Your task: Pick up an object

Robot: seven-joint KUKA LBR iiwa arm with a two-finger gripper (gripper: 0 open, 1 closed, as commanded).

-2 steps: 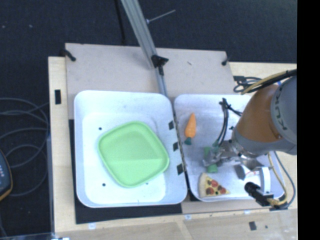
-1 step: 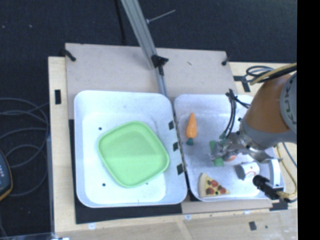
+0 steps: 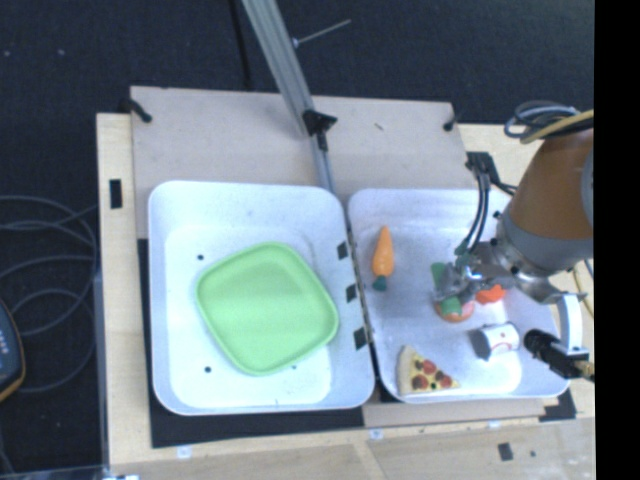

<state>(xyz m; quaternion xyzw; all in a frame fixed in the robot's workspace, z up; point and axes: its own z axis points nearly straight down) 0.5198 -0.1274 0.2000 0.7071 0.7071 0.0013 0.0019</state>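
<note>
The gripper (image 3: 455,286) is down in the right bin (image 3: 420,218), right over a small round toy (image 3: 453,308) that is red and orange with a bit of green on it. From where I stand the arm's wrist covers the fingers, so I cannot tell whether they are apart or closed, or whether the toy is between them at all. It looks like the toy is the target, and the step in hand is the close-and-lift.

To do it well, I would want the toy centred before any squeeze. It is rounded and probably rolls, so an off-centre pinch could squirt it sideways. A straight, slow lift would show quickly whether it comes along.

Just to the right of the toy lies a white cylinder-like piece (image 3: 497,341) with a dark end, and near it, toward the front edge of the bin, a pizza slice toy (image 3: 423,372). Both are close enough that a sideways sweep could knock them. Farther left in the same bin, near the divider, a toy carrot (image 3: 382,252) lies well apart from the action.

The left bin (image 3: 180,208) holds a green plate (image 3: 265,306), square with rounded corners, nowhere near the arm. A metal pole (image 3: 285,58) slants in from the far side of the bench (image 3: 115,368).
</note>
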